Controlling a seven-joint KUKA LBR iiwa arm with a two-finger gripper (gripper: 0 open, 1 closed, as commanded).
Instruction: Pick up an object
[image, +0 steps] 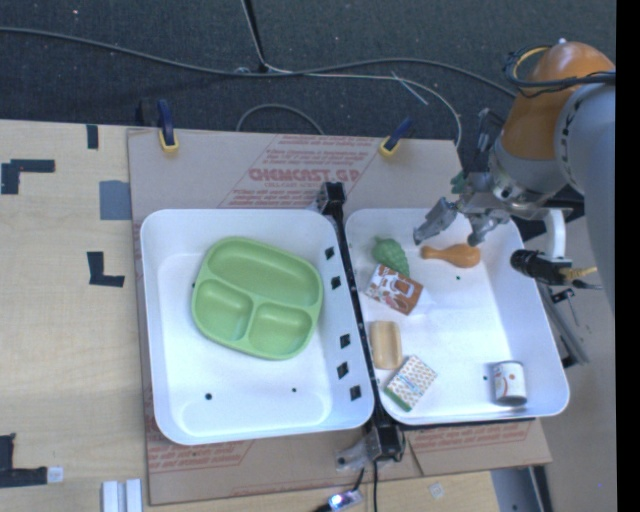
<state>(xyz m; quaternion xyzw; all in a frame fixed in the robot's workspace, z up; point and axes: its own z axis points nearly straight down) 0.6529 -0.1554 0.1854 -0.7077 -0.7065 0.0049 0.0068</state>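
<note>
The gripper (455, 222) hung wide open over the toy chicken leg (452, 255), at 1 o'clock in the right bin (535, 310). Closing off-center could make the leg slip away.

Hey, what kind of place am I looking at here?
Probably a robotics lab test bench: a grey arm's two-finger gripper above two shallow white plastic bins, a clamped cardboard sheet underneath, and loose black cables behind.
</note>
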